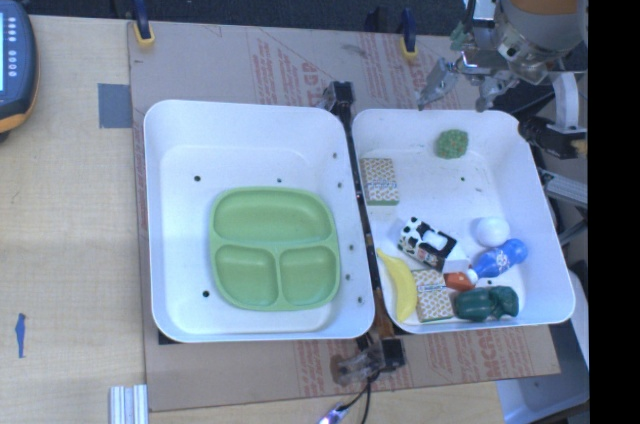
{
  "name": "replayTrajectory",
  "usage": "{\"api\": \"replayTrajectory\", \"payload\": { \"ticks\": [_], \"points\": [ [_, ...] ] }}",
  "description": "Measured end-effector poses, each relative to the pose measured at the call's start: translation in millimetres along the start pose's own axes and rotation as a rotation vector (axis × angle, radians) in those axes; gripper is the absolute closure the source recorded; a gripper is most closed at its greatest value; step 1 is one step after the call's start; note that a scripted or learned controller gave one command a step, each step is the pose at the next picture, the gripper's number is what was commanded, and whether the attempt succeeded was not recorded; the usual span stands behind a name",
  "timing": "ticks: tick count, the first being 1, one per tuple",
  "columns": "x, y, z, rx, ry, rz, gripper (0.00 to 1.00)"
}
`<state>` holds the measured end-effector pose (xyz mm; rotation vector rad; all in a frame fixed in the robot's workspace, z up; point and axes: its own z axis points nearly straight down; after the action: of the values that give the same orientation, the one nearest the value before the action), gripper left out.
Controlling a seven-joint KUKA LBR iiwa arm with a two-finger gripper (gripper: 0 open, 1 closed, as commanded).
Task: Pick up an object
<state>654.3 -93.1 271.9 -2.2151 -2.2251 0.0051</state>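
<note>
Two spread fingers [462, 85] above right bin's [540, 187] far rim, empty.

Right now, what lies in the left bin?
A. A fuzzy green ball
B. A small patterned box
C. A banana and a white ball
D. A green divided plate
D: the green divided plate lies alone in the left bin, while the banana, white ball, fuzzy green ball and patterned box all sit in the right bin.
</note>
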Motion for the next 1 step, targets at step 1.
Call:
{"api": "replayTrajectory", "payload": {
  "ticks": [1],
  "points": [
    [-64.9, -0.2, 58.0, 0.002, -0.002, 0.001, 0.00]
  ]
}}
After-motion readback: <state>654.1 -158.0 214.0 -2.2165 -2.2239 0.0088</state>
